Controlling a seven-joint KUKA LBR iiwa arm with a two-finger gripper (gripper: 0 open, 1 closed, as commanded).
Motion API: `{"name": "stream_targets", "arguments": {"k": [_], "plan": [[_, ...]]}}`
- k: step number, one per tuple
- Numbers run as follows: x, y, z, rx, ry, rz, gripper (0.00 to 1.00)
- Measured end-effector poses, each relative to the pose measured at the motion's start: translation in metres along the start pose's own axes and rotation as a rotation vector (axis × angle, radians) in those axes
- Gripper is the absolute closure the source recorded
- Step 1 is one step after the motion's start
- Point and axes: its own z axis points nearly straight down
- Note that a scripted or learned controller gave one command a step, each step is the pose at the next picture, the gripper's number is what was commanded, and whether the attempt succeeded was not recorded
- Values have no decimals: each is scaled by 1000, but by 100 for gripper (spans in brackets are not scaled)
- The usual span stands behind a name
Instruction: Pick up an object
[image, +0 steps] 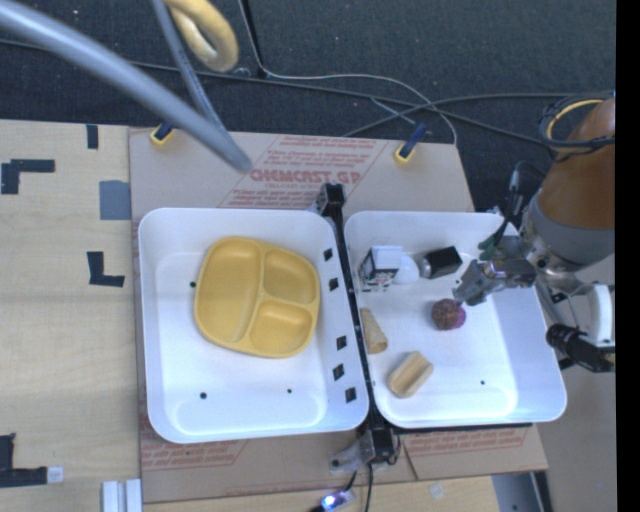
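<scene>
the bench (60, 300) has a pale wood-look top reaching the left edge of the frame, marked with dark tape pieces (100, 268) at upper left, middle left and lower left; a brown cardboard sheet (300, 170) with red print lies flat on it, centre of the frame, held by two yellow clamps (162, 134) at its upper corners; on the sheet sit two shallow white bins side by side, touching along the middle; the left bin (160, 330) sits centre left, the right bin (530, 390) centre right; dark cables (420, 100) trail across the dark surface along the top of the frame
</scene>
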Motion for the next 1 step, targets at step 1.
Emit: {"name": "stream_targets", "arguments": {"k": [1], "plan": [[49, 10, 1, 0, 0, 0, 100]]}}
